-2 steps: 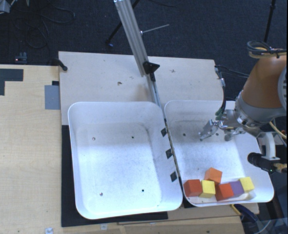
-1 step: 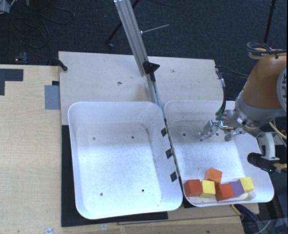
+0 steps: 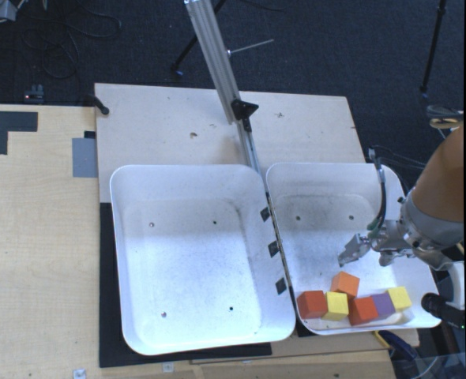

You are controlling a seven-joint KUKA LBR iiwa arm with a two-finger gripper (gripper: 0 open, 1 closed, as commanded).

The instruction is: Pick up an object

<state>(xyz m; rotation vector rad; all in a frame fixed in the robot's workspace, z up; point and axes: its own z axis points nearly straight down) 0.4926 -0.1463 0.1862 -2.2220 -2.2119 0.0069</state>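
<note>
Blocks (image 3: 351,302), red, yellow, orange and purple, sit clustered at the near edge of the right bin (image 3: 320,188), none lifted yet. Just above the orange one (image 3: 345,283) hovers the pincer (image 3: 358,249); whether it is apart or together I cannot tell. The whole grasp and lift seems left to do.

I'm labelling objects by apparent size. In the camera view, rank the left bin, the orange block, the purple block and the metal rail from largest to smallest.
1. left bin
2. metal rail
3. orange block
4. purple block, though other blocks hide part of it, so its place below the orange block is unsure.
</note>
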